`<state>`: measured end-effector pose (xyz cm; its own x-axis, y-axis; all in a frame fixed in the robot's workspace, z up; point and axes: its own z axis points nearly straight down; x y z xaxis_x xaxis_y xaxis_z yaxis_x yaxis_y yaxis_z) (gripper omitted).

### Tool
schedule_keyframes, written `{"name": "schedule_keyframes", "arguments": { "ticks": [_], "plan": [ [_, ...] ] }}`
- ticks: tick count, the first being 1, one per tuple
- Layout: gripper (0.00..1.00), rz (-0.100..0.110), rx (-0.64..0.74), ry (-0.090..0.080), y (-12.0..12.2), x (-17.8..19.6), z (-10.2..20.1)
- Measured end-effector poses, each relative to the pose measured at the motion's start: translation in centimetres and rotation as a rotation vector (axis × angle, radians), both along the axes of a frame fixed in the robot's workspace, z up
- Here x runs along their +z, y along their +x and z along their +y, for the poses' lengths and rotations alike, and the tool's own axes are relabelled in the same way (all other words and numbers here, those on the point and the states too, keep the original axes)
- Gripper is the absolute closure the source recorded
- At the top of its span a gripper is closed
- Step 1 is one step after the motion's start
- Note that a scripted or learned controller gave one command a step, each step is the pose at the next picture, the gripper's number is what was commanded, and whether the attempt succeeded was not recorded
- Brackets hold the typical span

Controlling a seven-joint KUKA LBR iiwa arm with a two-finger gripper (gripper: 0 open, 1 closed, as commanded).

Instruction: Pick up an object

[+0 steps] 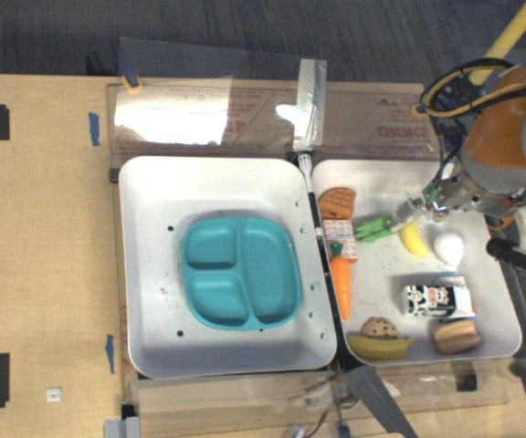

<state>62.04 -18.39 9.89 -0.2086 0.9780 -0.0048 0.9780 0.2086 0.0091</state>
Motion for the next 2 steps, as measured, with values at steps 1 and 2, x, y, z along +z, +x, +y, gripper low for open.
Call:
{"name": "schedule_keyframes", "arguments": {
  "ticks": [1, 2],
  "plan": [
    [1.00, -0.006, 0.001, 0.001, 0.2, 1.2, 0.1],
    [1.00, -0.001, -0.044, 0.004, 3.4, 9.8, 6.6]
  ]
}}
